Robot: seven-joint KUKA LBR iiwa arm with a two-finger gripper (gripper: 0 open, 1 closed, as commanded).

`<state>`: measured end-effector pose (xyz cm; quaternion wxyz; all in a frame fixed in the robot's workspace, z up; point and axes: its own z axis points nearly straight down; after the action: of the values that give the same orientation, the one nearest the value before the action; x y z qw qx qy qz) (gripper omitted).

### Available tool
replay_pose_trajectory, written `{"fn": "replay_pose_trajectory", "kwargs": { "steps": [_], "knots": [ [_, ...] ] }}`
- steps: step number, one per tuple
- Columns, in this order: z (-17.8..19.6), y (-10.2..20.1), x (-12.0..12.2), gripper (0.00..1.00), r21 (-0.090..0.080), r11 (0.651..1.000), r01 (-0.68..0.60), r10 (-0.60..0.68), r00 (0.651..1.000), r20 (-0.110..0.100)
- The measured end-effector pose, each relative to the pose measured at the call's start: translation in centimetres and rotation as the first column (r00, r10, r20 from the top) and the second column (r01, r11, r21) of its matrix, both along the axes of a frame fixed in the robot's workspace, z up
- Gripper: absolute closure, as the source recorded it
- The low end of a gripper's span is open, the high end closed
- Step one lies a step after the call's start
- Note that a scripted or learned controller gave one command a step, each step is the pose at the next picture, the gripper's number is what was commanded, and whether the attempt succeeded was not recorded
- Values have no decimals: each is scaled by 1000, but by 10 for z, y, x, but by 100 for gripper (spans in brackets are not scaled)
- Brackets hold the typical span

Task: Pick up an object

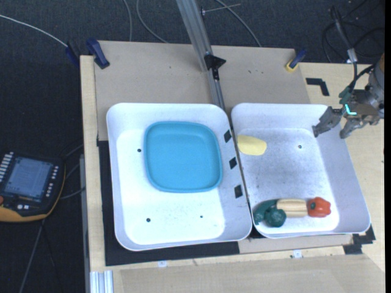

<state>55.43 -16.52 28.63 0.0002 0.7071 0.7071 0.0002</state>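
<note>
Gripper [337, 124] hovering over the right bin's [342, 163] far right rim, fingers spread apart, gripping nothing, yellow object [252, 145] lying far left inside

A tan surface [159, 72] is seen over dark carpet, with cables [55, 32] looped across the floor behind it. Blue clamps [98, 54] are fixed at its far left corner, a yellow one [297, 58] at the far right. A metal rail [194, 23] is slanted down toward the middle. Off to the left, a pendant [27, 185] with a lit screen is laid on the floor
</note>
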Motion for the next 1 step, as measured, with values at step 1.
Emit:
{"fn": "replay_pose_trajectory", "kwargs": {
  "steps": [1],
  "knots": [
    [0,0,0,0,0,1000,0,0,1000,0]
  ]
}}
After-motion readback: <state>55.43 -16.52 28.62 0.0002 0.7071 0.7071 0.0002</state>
